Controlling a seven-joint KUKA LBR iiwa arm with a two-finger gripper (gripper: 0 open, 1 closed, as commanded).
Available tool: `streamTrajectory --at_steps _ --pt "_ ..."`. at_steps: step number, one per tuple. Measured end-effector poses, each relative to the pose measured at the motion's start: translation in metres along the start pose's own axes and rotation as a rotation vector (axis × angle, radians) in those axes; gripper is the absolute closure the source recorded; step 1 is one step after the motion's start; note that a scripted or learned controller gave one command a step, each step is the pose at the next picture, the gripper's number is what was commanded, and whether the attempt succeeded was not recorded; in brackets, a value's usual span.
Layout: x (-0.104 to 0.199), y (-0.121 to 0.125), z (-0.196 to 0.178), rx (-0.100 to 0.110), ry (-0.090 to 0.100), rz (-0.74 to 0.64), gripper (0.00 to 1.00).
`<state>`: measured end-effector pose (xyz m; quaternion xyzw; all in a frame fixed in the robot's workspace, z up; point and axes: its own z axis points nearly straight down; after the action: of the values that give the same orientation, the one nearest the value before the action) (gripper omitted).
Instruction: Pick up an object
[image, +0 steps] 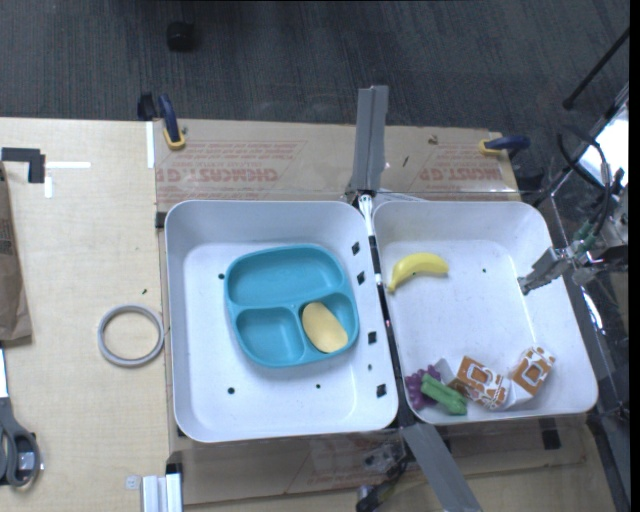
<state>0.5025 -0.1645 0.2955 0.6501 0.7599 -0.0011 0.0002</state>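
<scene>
The right bin (470, 300) holds a yellow banana (418, 268) near its back left. Along its front edge lie purple grapes (418, 382), a green piece (444, 395) and two orange-and-white packets (482, 382) (533, 369). In the left bin (200, 300) rests a teal divided plate (285, 300) with a yellow oval object (325, 327) in its front right compartment. My gripper (545, 270) pokes in over the right bin's right rim, a thin grey part well apart from all objects.
A grey tape ring (131, 334) lies on the wooden bench left of the bins. Scissors (15, 450) sit at the bench's front left corner. A grey post (370, 140) rises behind the seam between the bins. Cables hang at the far right.
</scene>
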Motion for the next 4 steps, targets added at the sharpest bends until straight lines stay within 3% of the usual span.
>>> streamTrajectory --at_steps 1,2,3,4 --pt "0.026 0.017 0.039 0.003 0.002 0.144 0.0" --pt "0.015 -0.005 0.161 0.003 0.003 0.233 0.0" --pt "-0.018 0.029 0.195 -0.002 0.001 -0.29 0.0" --pt "-0.017 0.082 0.204 -0.002 0.0 -0.179 0.0"
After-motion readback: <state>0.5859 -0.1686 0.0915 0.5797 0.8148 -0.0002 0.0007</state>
